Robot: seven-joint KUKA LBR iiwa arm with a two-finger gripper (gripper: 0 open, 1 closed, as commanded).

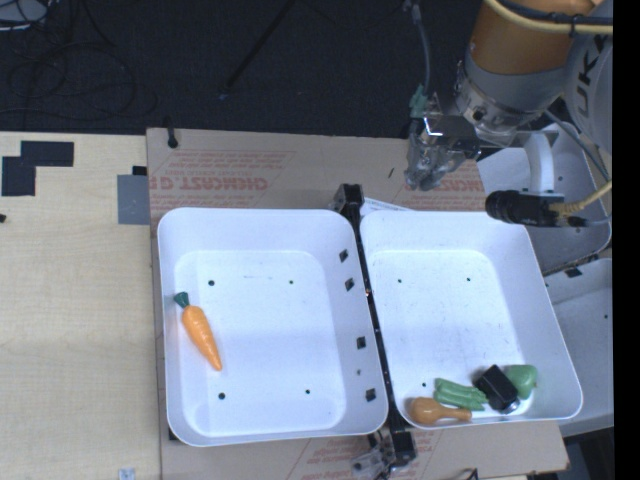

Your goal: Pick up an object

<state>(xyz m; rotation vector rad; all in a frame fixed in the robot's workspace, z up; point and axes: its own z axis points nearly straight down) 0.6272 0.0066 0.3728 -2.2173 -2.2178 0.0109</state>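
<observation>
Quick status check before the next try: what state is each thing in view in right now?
Gripper: raised above the far edge of the right bin, nothing visibly held.
Carrot: lying flat in the left bin, near its left wall.
Green bean pod: lying in the right bin's near corner.
Black block: resting tilted against the pod and a green piece.
Tan gourd-shaped piece: lying by the near wall.

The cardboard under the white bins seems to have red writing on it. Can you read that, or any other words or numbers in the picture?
Red print on the cardboard sheet behind the left bin: upside down and blurred, not readable.
Red print on the cardboard's front edge: too partial and blurred to read.
Dark marking on the arm: cut off, unreadable.
No other text is visible.
</observation>
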